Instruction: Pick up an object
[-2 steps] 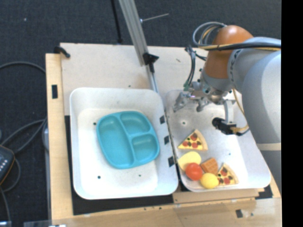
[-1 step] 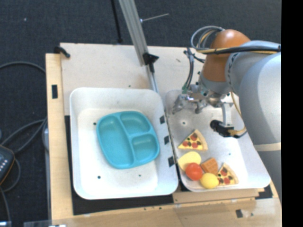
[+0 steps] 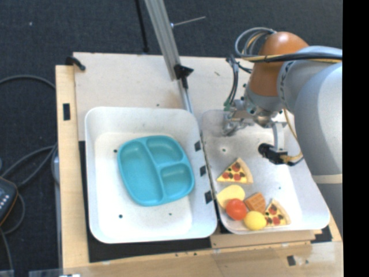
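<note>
In the right bin (image 3: 300,183) lie several toy foods: a pizza slice (image 3: 236,172) near the middle, a pale yellow piece (image 3: 230,193), a red tomato (image 3: 236,209), a brown cracker-like piece (image 3: 255,202), a yellow lemon (image 3: 254,220) and a second pizza slice (image 3: 276,213) at the front. My gripper (image 3: 232,124) hangs over the far left corner of the right bin, well behind the foods. Nothing shows between its fingers.
The left bin (image 3: 104,126) holds a blue divided plate (image 3: 155,169). A slanted metal rod (image 3: 166,39) rises from the bench behind the bins. A black cable part (image 3: 275,154) hangs off the arm above the right bin.
</note>
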